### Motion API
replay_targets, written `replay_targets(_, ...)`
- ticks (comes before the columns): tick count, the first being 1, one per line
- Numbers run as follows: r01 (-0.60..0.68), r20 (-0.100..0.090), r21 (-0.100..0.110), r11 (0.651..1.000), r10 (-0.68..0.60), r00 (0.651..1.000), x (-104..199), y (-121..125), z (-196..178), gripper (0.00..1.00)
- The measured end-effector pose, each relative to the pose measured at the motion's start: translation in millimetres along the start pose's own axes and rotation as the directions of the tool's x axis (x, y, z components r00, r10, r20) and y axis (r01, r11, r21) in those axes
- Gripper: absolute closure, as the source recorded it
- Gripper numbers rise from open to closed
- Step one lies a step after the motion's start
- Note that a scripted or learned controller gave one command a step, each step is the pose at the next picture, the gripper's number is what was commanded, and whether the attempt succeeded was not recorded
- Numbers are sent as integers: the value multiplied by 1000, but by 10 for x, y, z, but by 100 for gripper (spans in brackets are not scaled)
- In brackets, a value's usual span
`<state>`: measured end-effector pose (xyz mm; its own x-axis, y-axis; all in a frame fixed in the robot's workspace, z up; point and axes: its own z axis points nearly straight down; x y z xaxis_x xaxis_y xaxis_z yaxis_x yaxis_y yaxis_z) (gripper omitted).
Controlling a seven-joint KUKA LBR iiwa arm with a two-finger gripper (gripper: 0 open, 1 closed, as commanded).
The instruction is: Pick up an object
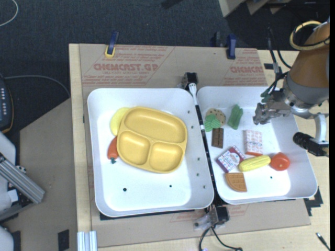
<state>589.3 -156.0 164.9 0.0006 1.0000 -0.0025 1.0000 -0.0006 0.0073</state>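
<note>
Nearest you, along the front of the right bin (301, 184), lies a flat orange waffle-like wedge (236, 182). Just behind it sit a smooth yellow corn cob (254, 163) and a glossy red tomato (280, 161), the cob's end close to the tomato. A small purple and white packet (229, 159) lies tilted beside the cob, and a pale pink patterned packet (253, 140) sits behind it. Further back you have a brown chocolate bar (218, 137), a leafy green piece (212, 123) overlapping a round speckled cookie (215, 115), and a ridged green pickle (234, 116).

In the left bin (152, 197), a molded yellow tray (152, 140) with three compartments rests over a yellow piece (117, 120) and a red-orange pepper (112, 149) at its left edge.

Both bins are shallow, smooth white plastic on a tan board (157, 61) printed in red and held by clamps, with dark carpet beyond.

The gripper (263, 115) hangs over the back right of the right bin, near the pickle; you cannot tell how its jaws stand, and nothing shows between them.
</note>
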Motion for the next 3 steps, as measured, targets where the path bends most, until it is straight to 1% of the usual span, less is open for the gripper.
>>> replay_targets(1,1,0,-1,1000,-1,1000,-6,21,-543,100)
replay_targets(2,4,-5,9,1000,-4,1000,418,-227,-664,100)
replay_targets(3,5,-5,10,1000,-5,1000,836,-519,-749,100)
